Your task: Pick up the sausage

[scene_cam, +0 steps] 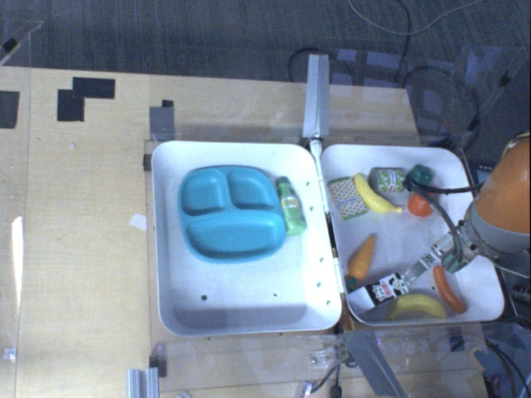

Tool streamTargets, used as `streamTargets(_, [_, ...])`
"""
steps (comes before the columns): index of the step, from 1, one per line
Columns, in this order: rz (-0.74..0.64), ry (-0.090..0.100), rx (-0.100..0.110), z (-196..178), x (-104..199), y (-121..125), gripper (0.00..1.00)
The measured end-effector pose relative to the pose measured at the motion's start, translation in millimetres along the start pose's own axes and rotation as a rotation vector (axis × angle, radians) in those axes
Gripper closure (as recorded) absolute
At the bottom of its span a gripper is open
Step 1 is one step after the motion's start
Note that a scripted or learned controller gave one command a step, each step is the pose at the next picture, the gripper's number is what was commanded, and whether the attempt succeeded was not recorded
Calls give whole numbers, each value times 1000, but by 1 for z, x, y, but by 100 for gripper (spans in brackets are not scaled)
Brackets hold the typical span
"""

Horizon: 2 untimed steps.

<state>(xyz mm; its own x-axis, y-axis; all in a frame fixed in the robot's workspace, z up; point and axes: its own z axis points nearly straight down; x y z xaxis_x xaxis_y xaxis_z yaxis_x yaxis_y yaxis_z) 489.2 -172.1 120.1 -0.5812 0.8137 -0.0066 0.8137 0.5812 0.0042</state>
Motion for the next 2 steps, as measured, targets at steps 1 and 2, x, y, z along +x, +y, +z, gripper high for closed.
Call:
streamTargets(1, [-16,-8,-5,31,-24,-14,0])
streamTargets(2, [-18,-7,-7,21,-24,-12,100])
